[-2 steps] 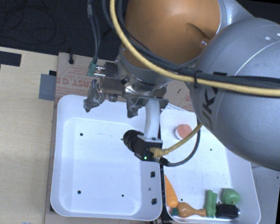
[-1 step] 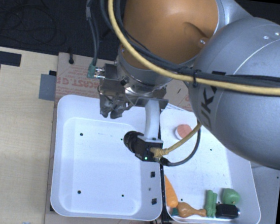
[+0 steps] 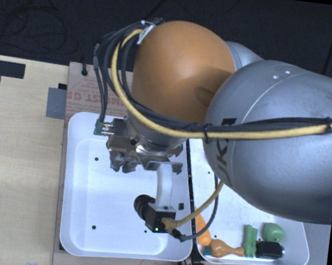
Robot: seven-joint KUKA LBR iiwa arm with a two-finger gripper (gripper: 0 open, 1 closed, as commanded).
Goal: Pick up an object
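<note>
Over the bins, mid-task: my claw [image 3: 122, 164] hangs low above the far part of the left bin [image 3: 83, 209], and from this slanted view I cannot tell whether it is wide or narrow. Nothing shows gripped in it.

The things I could pick up lie in the right bin [image 3: 297, 240], well apart from my claw and bunched in its near corner. These are a green stick [image 3: 250, 240], a rounded green lump [image 3: 274, 232], a black object [image 3: 269, 250], a tan gourd-shaped piece [image 3: 226, 249] and an orange piece [image 3: 203, 231] hard against the wall between the bins. My own arm covers much of that bin.

As I judge it, the main risk is closing here, where no object shows under the claw, and coming up with nothing. Crossing to the right bin brings other hazards. The pieces sit just beside one another, some seemingly touching, so a descent aimed at one could nudge its neighbour or pinch two at once. The rounded shapes look apt to roll or squirt out of a grip. Those against the bin walls leave little room on that side, and the claw could strike a rim and shift the bin on the bench [image 3: 9, 169].
</note>
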